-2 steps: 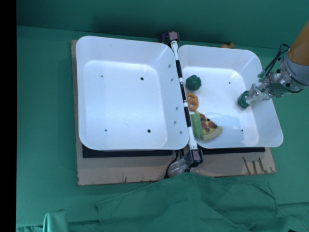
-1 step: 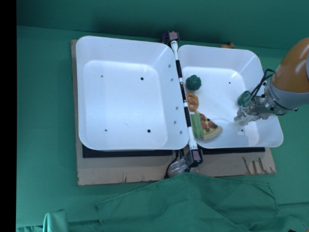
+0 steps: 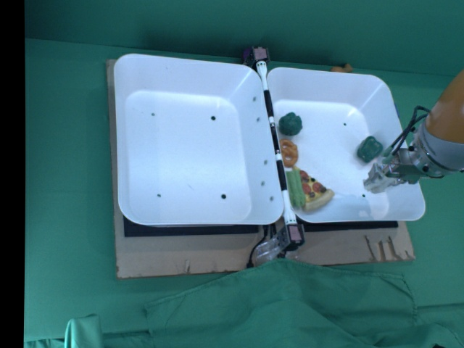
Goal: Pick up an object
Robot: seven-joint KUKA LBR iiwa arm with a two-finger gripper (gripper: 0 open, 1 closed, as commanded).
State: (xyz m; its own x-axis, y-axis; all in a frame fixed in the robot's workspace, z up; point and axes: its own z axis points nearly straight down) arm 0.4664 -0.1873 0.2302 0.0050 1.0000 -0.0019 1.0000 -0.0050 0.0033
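The right bin (image 3: pixel 341 78) holds a dark green lump (image 3: pixel 291 123) near its left wall, a second green lump (image 3: pixel 369 149) toward the right, an orange ring-shaped piece (image 3: pixel 288 153), a green stick (image 3: pixel 296 188) and a pizza slice (image 3: pixel 314 189). My gripper (image 3: pixel 378 180) hangs over the right bin's lower right part, just below the second green lump. Nothing shows between its fingers.
The left bin (image 3: pixel 138 71) lies beside the right one, joined by a black-and-white hinge bar (image 3: pixel 270 114). Both rest on a cardboard sheet (image 3: pixel 188 263) over green cloth. A fold of green cloth (image 3: pixel 290 303) lies in front. The arm's orange band (image 3: pixel 448 111) enters from the right.
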